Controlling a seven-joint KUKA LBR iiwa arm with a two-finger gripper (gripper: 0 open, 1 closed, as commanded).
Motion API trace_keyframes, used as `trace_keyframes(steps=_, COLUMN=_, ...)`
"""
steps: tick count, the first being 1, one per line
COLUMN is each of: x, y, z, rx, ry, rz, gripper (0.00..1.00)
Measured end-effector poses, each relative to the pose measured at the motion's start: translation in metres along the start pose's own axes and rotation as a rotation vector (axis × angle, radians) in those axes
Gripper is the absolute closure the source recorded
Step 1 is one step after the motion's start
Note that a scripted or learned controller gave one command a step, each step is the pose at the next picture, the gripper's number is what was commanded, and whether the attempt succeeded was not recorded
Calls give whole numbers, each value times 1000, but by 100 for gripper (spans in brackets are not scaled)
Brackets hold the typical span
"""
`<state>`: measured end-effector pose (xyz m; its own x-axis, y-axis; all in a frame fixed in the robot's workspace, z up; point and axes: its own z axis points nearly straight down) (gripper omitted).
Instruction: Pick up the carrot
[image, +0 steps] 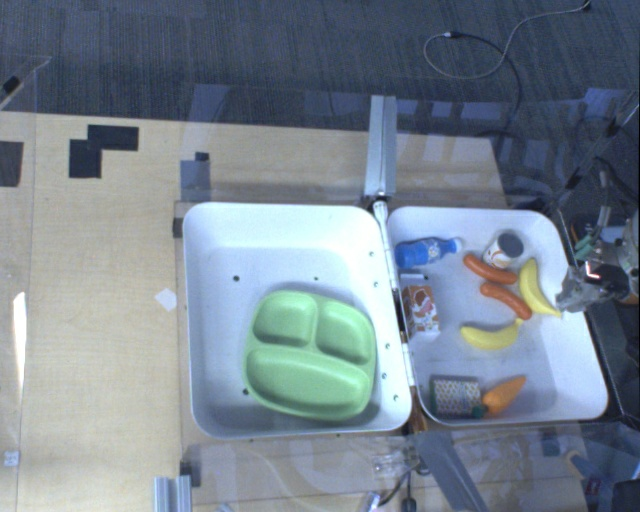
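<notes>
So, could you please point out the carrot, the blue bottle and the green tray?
carrot (506, 392), camera view, middle of its orange body.
blue bottle (422, 252), camera view, its body.
green tray (300, 378), camera view, large front compartment.

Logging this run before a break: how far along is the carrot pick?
Nothing looks done yet. The carrot lies on the floor of the right bin, near its front wall, beside a grey scrubber-like block. In hand: the gripper sits at the bin's right edge, near a banana, well away from the carrot. Left: move over the carrot, descend, grasp and lift.
</notes>
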<state>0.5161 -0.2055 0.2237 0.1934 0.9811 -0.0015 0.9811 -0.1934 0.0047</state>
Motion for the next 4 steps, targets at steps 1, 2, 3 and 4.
trace_keyframes(steps=1, x=1, y=2, z=-10, rx=-3, ry=-2, rz=-9, gripper=100)
trace_keyframes(steps=2, x=2, y=4, z=-21, rx=-7, ry=-3, rz=-18, gripper=100)
trace_keyframes(steps=3, x=6, y=5, z=-48, rx=-1, ry=-1, rz=-150, gripper=100)
trace_keyframes(steps=4, x=7, y=7, z=-59, rx=-6, ry=-3, rz=-156, gripper=100)
